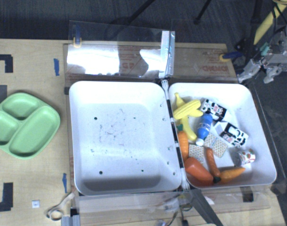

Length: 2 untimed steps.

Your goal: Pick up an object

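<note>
White bins: 2 | bananas: 1 bunch | carrots: 2

A single camera sits high above the bench and looks down at a slant, far enough back to take in both white bins whole. The left bin lies near the centre of the frame, the right bin beside it, nearer the gripper, which hangs at the upper right edge.
</note>
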Each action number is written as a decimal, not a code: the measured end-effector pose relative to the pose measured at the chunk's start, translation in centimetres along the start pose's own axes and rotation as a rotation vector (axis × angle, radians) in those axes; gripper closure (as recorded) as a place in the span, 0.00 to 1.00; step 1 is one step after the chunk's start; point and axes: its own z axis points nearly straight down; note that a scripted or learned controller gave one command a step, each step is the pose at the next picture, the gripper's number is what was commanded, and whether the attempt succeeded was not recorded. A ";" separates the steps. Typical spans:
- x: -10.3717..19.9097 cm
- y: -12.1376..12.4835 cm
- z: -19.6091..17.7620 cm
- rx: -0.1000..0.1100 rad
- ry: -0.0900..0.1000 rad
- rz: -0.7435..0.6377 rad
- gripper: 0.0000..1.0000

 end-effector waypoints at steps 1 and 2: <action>4.4 -4.9 8.0 0.002 0.001 0.041 0.00; 0.4 -9.1 2.6 0.003 -0.001 0.493 0.00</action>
